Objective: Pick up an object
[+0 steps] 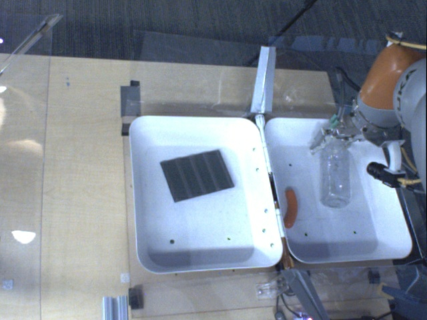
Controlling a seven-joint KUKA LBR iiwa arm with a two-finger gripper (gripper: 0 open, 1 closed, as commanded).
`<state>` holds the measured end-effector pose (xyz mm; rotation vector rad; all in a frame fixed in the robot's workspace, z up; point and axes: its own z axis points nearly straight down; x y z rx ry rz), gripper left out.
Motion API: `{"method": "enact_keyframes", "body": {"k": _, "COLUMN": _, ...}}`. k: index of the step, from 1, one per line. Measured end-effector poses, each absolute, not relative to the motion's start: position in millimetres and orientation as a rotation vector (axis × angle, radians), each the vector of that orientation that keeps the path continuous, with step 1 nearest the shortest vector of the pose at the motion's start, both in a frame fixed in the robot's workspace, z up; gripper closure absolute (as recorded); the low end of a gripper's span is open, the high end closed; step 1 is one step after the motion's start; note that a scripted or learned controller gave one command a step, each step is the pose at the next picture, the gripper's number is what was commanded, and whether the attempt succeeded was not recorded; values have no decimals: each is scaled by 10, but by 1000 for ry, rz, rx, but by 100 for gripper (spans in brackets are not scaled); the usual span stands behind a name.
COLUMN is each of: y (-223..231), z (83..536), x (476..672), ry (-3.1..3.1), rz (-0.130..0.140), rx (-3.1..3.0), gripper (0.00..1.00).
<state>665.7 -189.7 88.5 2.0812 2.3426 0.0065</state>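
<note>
The gripper point(335, 133) hangs over the right bin point(393, 245) at its twelve o'clock end, and whether its fingers are apart or together I cannot tell. Right below it, toward six o'clock, a clear bottle point(335, 177) lies with its long axis running twelve to six. An orange sausage-shaped piece point(291, 207) waits at eight o'clock from the bottle, by the bin's wall

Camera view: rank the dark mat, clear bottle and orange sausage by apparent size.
1. Dark mat, left bin, clearly largest.
2. Clear bottle, right bin.
3. Orange sausage, right bin, smallest.
All lie at similar depth, so the order seems safe.
</note>
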Motion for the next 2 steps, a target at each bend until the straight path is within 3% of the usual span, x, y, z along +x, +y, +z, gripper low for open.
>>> {"method": "enact_keyframes", "body": {"k": 1, "y": -2051, "z": 1132, "x": 6527, "ry": 2373, "rz": 5, "rx": 2049, "gripper": 0}}
{"method": "enact_keyframes", "body": {"k": 2, "y": -2051, "z": 911, "x": 6148, "ry": 2497, "rz": 11, "rx": 1884, "gripper": 0}}
